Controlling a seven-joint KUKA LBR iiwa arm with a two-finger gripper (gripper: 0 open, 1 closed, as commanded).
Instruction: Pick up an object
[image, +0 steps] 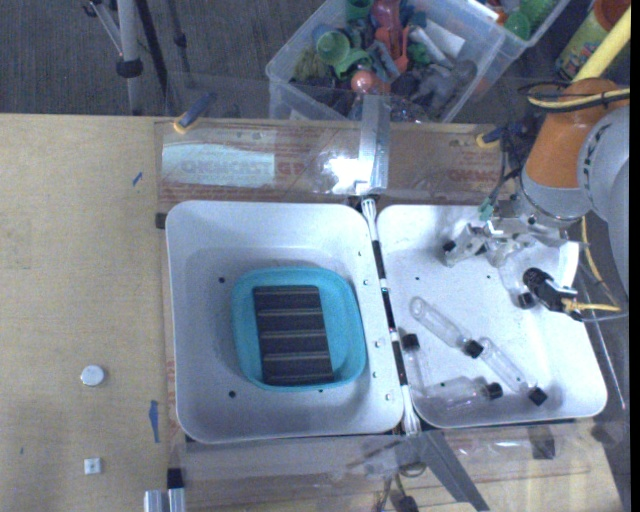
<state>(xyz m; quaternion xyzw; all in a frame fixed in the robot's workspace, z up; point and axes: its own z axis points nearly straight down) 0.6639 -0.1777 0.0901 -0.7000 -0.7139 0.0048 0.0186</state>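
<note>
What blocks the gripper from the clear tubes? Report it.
Nothing visible. The gripper is above the back of the right white bin; bare bin floor separates it from the clear plastic tubes with black caps lying nearer the front.

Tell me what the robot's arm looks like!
The arm is grey and rounded, with a fat orange band above its wrist. Yellow cables loop over it. At the end sits a small silvery gripper with black parts.

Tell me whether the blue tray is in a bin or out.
In: the blue tray lies flat on the left bin's floor.
</note>
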